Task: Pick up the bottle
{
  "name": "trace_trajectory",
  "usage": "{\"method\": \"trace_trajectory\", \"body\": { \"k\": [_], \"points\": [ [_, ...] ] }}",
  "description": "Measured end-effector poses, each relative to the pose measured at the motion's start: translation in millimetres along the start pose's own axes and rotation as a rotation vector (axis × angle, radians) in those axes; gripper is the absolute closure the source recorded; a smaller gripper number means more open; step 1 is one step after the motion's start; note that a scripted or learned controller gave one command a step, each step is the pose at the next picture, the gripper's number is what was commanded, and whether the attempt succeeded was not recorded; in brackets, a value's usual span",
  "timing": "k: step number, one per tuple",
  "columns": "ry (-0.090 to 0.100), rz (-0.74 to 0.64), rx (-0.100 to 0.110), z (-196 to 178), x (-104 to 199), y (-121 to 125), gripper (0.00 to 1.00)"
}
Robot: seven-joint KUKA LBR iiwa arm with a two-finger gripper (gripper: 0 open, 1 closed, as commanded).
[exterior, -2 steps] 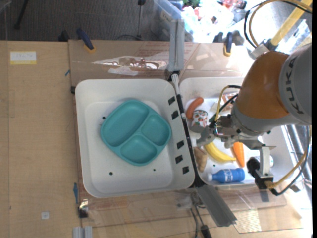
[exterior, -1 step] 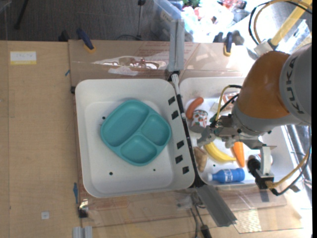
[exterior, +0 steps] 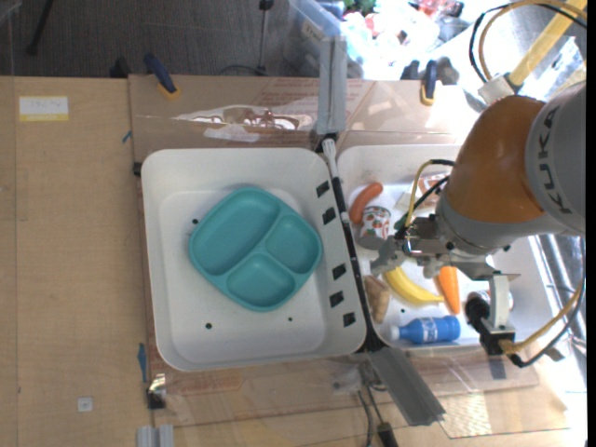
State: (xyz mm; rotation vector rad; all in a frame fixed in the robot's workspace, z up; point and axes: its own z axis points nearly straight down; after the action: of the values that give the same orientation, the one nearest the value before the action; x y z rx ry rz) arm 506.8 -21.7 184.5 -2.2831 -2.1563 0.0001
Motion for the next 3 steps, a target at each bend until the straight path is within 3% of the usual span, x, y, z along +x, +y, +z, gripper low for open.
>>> {"method": "trace_trajectory", "body": {
  "k": [1, 2, 3],
  "points": [
    [0.000, 0.267, 0.000, 0, 113, -25, 0.00],
    [0.000, 0.348, 0.005, 0, 57, -32, 0.00],
    [-0.001, 0.879, 0.001, 0, 12, -17, 0.00]
  ]
}}
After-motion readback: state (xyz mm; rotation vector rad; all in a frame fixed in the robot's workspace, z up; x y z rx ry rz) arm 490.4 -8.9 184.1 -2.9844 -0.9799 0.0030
